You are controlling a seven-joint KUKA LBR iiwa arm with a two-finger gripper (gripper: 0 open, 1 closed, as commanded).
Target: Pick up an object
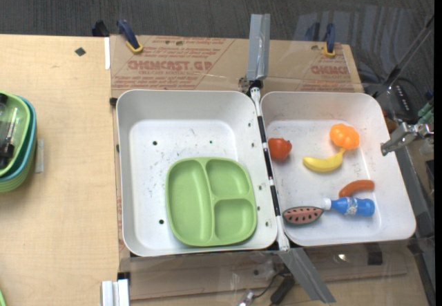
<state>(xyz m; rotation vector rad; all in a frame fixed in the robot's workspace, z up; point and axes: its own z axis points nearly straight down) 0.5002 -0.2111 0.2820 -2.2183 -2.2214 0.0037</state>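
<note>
The right bin (pixel 394 228) is where the objects lie, and they leave its far strip and its near right corner bare. A red toy tomato (pixel 280 148) sits close to the divider between the bins. An orange toy fruit (pixel 344 136) is toward the middle, with a toy banana (pixel 323 162) just below it, its upturned tip almost touching the fruit. An orange-red sausage-shaped piece (pixel 356 188) lies nearer the front. Just below that is a blue and white bottle (pixel 353 207) on its side, its nozzle end meeting a toy watermelon slice (pixel 302 215) near the front left corner.

The left bin (pixel 138 159) holds a green divided plate (pixel 210 199) pushed toward its front right, which leaves open floor along the back and the left wall. Printed cardboard (pixel 179 63) stands behind both bins, held by blue clamps (pixel 128 34). A stack of green containers (pixel 14 142) sits at the far left of the wooden bench (pixel 55 242).

What I take for my gripper (pixel 404 137) is a grey metal piece at the right bin's outer rim, level with the orange fruit and apart from it. I cannot tell whether my jaws are apart or together.
</note>
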